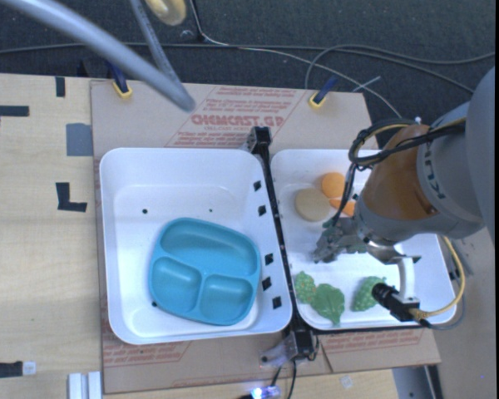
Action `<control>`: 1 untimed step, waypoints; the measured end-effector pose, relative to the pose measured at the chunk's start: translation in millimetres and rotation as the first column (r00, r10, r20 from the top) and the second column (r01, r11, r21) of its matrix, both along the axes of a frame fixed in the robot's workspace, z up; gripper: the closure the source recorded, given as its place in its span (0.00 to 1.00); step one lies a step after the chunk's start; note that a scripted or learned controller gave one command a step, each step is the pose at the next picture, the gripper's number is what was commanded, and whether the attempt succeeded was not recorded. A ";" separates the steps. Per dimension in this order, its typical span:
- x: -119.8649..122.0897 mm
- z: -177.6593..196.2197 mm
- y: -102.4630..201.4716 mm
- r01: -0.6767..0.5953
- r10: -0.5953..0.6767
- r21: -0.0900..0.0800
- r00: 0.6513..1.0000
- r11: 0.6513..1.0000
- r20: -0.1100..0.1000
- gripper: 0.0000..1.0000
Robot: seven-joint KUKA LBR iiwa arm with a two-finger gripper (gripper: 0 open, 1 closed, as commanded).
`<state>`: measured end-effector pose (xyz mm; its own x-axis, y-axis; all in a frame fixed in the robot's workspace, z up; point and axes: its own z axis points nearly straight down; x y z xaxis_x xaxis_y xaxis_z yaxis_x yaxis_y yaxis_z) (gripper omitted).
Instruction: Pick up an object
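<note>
My gripper [331,246] is down inside the right bin [303,163], its dark fingers near the bin floor just below a beige round object [311,204]. An orange ball [332,184] lies behind that, partly covered by my wrist. Green leafy pieces [319,296] lie at the bin's front, and another green piece [366,293] sits to their right beside a black part of the arm. Nothing shows clearly between the fingers.
The left bin [121,173] holds a blue divided tray [205,270]. A black divider [269,223] runs between the bins. Cables trail behind the bins, and a grey pole [91,36] crosses the upper left.
</note>
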<state>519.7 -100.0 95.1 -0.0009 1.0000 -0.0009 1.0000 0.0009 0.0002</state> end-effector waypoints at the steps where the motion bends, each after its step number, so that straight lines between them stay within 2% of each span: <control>1: -4.4 59.5 -4.7 0.000 0.000 0.001 1.000 1.000 0.003 1.00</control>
